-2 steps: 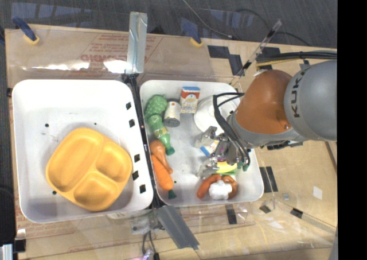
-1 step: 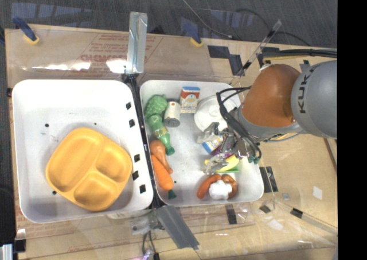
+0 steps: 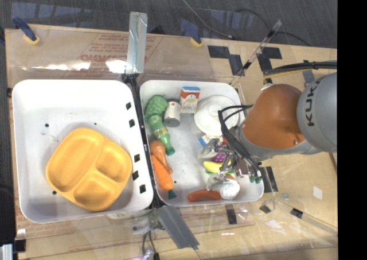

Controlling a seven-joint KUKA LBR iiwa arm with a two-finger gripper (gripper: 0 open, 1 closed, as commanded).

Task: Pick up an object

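From the overhead camera view I see my gripper [image 3: 229, 164] low in the right bin [image 3: 186, 181], among a clutter of small items by the yellow banana [image 3: 212, 167]; I cannot tell its state. Carrots [image 3: 161, 167] and a white plate [image 3: 211, 113] lie nearby. A yellow tray [image 3: 89, 168] sits in the left bin [image 3: 28, 104].

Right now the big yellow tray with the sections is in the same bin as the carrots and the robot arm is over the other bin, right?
Not quite. The camera view shows the yellow tray alone in the left bin, while the carrots lie in the right bin. The robot arm is over that right bin, not the other one.
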